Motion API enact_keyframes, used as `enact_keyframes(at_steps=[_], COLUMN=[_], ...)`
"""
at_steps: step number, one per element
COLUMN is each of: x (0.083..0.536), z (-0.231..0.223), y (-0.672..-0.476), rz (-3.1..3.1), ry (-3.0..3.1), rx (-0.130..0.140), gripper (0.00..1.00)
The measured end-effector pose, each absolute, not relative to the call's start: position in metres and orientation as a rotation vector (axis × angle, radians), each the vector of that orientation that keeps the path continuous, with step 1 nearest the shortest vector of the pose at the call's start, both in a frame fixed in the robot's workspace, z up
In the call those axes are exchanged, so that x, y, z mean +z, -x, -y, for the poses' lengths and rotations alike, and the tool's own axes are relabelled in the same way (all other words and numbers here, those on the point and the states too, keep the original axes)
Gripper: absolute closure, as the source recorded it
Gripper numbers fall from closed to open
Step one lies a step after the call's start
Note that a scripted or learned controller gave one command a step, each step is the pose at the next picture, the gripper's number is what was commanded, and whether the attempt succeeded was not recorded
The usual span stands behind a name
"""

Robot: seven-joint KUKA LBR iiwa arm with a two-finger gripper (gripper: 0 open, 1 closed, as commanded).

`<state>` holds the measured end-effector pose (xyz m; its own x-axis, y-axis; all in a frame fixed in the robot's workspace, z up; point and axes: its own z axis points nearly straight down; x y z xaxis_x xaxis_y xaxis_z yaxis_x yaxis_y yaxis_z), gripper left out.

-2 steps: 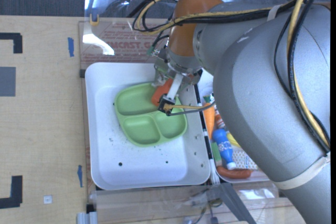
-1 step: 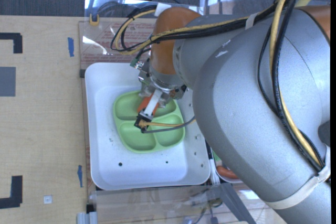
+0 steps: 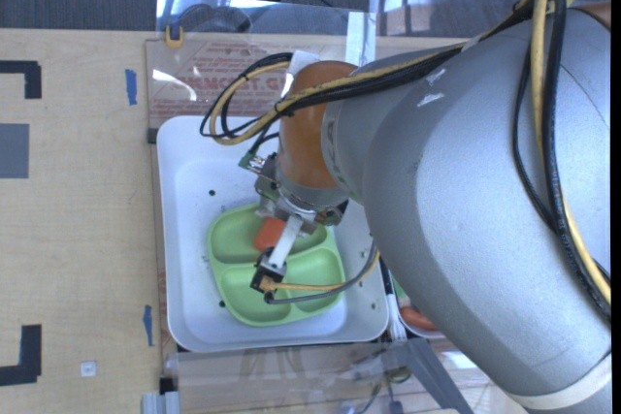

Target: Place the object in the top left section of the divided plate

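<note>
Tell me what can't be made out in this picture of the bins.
Camera view:
- Right bin: nearly all covered by the arm.
- Green plate: its upper right part lies under the gripper.
- Orange object: partly under the gripper; held or not, unclear.

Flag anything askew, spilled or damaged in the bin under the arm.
Nothing stands out. The green divided plate lies flat in the white bin; an orange object sits by the gripper, over the plate's upper part.

Green plate [image 3: 231, 245], orange object [image 3: 267, 233]
</note>
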<state>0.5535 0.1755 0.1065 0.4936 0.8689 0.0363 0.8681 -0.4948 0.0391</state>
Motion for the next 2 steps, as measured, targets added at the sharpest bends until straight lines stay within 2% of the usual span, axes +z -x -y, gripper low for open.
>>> enact_keyframes(at_steps=[1,2], x=[0.106,0.111], z=[-0.163,-0.158], y=[-0.600,-0.508], rz=[-1.840,-2.042], ry=[-2.543,-2.330], rx=[0.058,0.112], gripper=[1.00,1.00])
